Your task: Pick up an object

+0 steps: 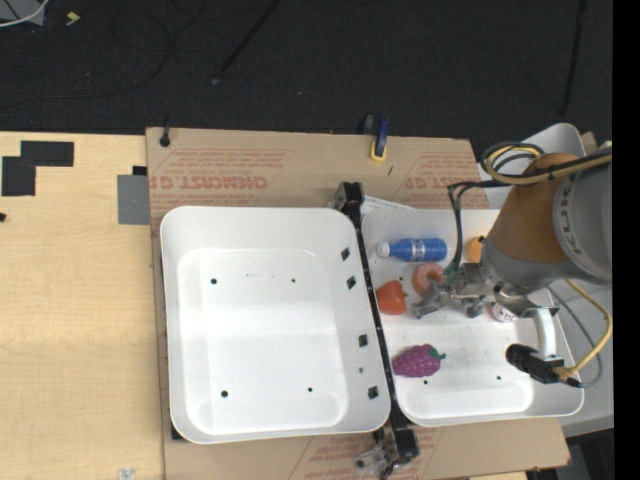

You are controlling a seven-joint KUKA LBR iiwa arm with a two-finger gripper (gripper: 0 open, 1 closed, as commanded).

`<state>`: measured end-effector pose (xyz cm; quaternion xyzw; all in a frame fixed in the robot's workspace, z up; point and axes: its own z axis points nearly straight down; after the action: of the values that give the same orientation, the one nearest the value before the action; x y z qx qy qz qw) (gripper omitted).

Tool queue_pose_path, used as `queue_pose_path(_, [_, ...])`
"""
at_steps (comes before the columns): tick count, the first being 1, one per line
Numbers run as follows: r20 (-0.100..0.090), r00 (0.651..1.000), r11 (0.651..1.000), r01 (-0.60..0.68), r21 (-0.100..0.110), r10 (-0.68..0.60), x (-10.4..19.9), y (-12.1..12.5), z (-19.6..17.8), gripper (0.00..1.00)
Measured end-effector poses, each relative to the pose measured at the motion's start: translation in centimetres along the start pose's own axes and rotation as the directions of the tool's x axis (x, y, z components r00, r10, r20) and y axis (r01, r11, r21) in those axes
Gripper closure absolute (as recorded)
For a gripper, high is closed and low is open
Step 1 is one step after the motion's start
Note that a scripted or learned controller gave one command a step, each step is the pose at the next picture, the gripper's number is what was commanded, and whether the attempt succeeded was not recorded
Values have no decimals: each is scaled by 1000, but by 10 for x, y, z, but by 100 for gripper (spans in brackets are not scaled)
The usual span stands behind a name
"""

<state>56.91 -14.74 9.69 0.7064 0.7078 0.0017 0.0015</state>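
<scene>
Gripper (432, 290) lowered into right bin (470, 408), centre-right of frame, beside pink object (429, 276) and orange object (391, 297). Finger state cannot be told. Nothing seen lifted; pickup judged outstanding.

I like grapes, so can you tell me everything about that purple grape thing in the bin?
The purple grape bunch looks like a small toy, probably plastic, with a bumpy surface like lots of little grapes stuck together and a tiny green bit at its right end. It lies on its side on the floor of the right bin, near the bin's left wall and toward the front. Nothing touches it: the orange-red toy sits further back, and the gripper is above that area, away from the grapes.
</scene>
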Motion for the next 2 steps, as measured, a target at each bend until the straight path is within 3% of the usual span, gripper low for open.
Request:
queue_pose_path(1, [1, 1000, 1000, -1, 2, 1, -7, 61, 9, 0])
queue_pose_path(2, [0, 1000, 1000, -1, 8, 1, -7, 58, 0, 100])
